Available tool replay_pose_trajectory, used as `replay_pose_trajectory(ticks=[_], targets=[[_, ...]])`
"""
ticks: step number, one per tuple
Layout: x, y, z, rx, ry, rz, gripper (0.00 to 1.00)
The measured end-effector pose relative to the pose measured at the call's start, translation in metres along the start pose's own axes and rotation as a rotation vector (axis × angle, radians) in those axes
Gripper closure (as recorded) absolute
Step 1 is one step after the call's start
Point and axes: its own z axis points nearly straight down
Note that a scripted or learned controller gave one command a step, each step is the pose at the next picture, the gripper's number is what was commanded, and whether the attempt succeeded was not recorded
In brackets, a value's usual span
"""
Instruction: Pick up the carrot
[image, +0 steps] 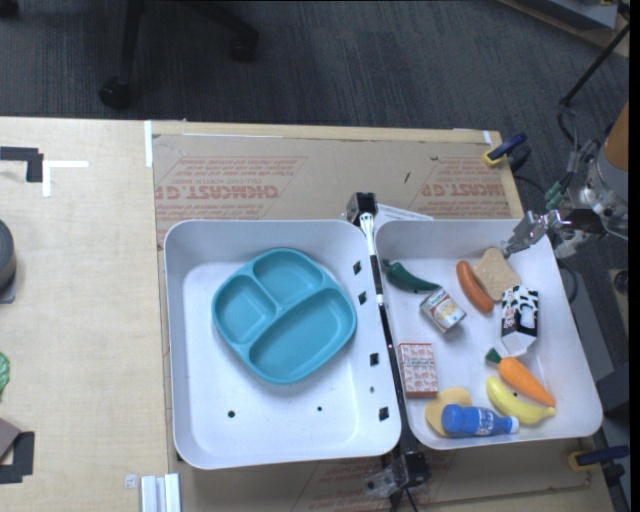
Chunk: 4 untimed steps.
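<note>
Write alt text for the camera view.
A carrot lies in the right bin, touching a banana, among toy food. The gripper hovers at that bin's far rim. The left bin holds a teal plate.

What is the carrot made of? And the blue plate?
The carrot looks like smooth toy plastic: even orange with a plain green tip, though this view is too small to be sure. The blue plate looks like moulded plastic too, one flat teal colour with soft rounded dividers.
</note>
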Motion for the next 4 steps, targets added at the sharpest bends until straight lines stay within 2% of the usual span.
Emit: replay_pose_trajectory(ticks=[1,2,3,4], targets=[[-0.007,-0.034,0.116,-0.025,-0.013,-0.451,0.0],[0.014,-0.077,0.122,-0.063,-0.058,-0.717,0.0],[0.002,-0.082,0.121,-0.06,-0.067,-0.982,0.0],[-0.002,-0.085,0.119,-0.046,-0.063,-1.242,0.0]])
